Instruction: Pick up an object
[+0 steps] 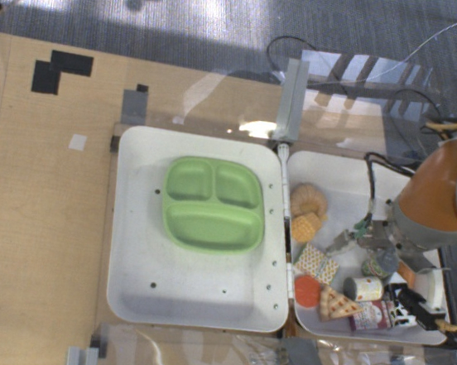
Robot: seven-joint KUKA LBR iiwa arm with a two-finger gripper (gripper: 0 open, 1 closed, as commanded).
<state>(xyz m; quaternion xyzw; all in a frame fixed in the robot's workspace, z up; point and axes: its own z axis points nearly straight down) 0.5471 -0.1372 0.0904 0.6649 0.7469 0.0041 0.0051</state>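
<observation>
Gripper [370, 248] amid crowded toy food [311, 262]; green tray [213, 205] apart; finger state indiscernible.

Light: daylight is falling bright and even across the bench [32, 218].
Glare: a patch is shining at the left bin [124, 281] top rim.
Focus: small items are looking slightly soft.

A light wooden bench [32, 218] carries two shallow white bins side by side, their inner edges touching. The left bin [133, 273] sits near the middle of the bench; the right bin [337, 179] lies just beside it. Black square markings [59, 70] and a small pale patch [77, 143] show on the bench's bare left part.
</observation>
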